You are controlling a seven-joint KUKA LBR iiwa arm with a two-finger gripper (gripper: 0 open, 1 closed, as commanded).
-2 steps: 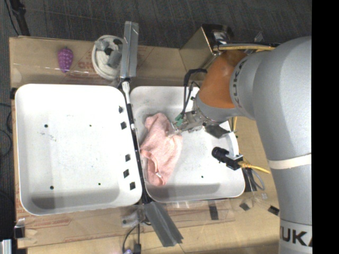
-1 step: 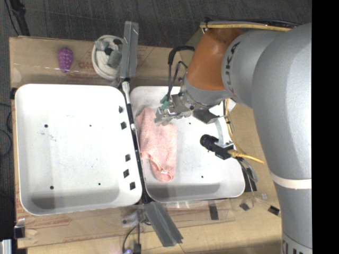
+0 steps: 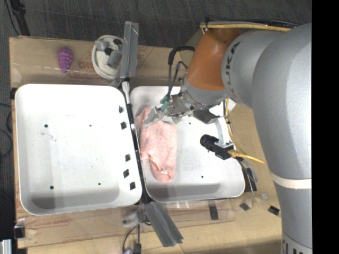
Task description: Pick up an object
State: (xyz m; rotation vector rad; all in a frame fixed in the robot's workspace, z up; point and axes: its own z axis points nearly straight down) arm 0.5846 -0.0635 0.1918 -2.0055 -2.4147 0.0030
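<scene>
Brown bench (image 3: 42, 52), two white bins side by side. Left bin (image 3: 69, 142) bare; purple thing (image 3: 65, 59) and rope coil (image 3: 106, 54) on the bench behind it. In the right bin (image 3: 212, 187) we see a pink cloth (image 3: 161, 147) bunched against the left wall. Gripper (image 3: 159, 114) is low at the cloth's upper end, apparently touching it. We cannot tell its state; the wrist covers it. Nothing looks lifted; we judge grasp and raise remain.

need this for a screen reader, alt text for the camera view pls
A grey robot arm with an orange band lowers its end effector onto the top of a crumpled pink cloth in the right shallow white bin. A small purple object lies on the bench.
</scene>
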